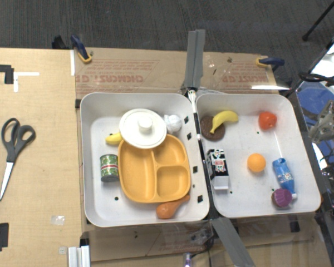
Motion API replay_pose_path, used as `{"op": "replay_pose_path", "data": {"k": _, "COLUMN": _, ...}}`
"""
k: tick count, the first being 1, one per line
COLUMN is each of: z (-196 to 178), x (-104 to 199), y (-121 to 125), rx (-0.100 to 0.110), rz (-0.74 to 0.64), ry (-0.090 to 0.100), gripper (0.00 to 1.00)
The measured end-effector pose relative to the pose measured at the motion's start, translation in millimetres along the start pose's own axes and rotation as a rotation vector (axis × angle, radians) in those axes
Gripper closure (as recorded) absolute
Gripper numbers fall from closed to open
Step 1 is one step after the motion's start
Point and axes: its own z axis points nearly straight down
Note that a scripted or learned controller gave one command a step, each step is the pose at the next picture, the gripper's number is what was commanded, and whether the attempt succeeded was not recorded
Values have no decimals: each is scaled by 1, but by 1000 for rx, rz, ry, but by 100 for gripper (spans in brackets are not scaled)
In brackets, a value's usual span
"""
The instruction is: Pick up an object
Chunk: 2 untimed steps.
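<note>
The right bin (300,121) holds a yellow banana (224,118) lying on a brown disc, a red ball (267,120), an orange ball (256,163), a blue bottle (282,172), a purple round item (282,198) and a black-and-white box (217,167) by its left wall. In the left bin (92,149) are a yellow divided tray (156,174), a white lidded dish (143,128), a green can (108,167), a small yellow piece (113,139) and an orange-brown item (168,209). My gripper (326,122) is a blurred grey shape at the right edge, outside the right bin and away from every object.
Scissors (12,143) lie on the wooden bench at the far left. A grey post (194,57) rises behind the seam between the bins. Blue clamps (81,48) hold cardboard at the back. Dark floor lies beyond.
</note>
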Motion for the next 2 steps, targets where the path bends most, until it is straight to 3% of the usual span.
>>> {"op": "replay_pose_path", "data": {"k": 2, "z": -19, "x": -4, "y": 0, "rx": 1, "rz": -3, "ry": -8, "gripper": 100}}
